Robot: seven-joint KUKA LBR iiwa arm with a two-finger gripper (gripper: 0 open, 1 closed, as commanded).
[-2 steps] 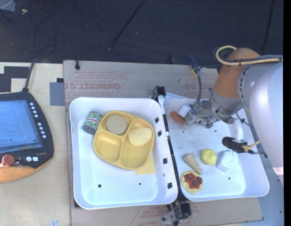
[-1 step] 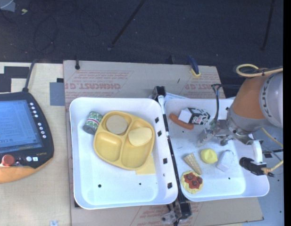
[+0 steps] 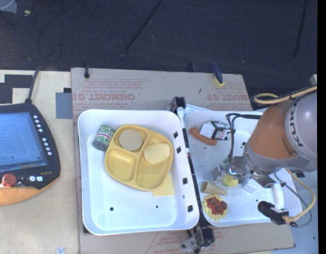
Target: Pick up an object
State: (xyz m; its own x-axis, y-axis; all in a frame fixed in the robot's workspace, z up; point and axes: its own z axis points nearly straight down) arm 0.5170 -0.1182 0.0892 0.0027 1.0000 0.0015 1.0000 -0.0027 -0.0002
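Where the claw [image 3: 230, 169] sits low in the right-hand bin [image 3: 247, 217], a small yellow piece [image 3: 230, 181] lies right under its lower edge, just beside it or touching; can't tell which. Can't tell either whether the claw is released or clenched, and nothing is visibly held. A tan cone [image 3: 212, 188] lies on its side just left of the yellow piece, tip pointing to the frame's left. Below the cone, at the bin's btm-left corner, is a round yellow tart w/ red topping [image 3: 215, 206]. Toward the bin's top-left, an orange sausage [image 3: 203, 136] lies at a slant, w/ a white-and-black packet [image 3: 215, 130] touching its upper-right end. The grey arm [image 3: 279, 136] w/ its orange band comes in from the frame's right, over the bin's right half.

The left-hand bin [image 3: 131, 213], ctr frame, holds a yellow divided plate [image 3: 120, 165] w/ a pale round disc [image 3: 131, 139] in the top compartment and another [image 3: 157, 153] in the right one. A green-and-white can [image 3: 104, 136] lies against the plate's upper-left rim. A pale yellow sheet [image 3: 164, 187] pokes out under the plate's lower-right edge.

Both bins rest on cardboard [image 3: 152, 91] on the bench [image 3: 46, 216]. A control tablet [image 3: 20, 147] sits at far left.
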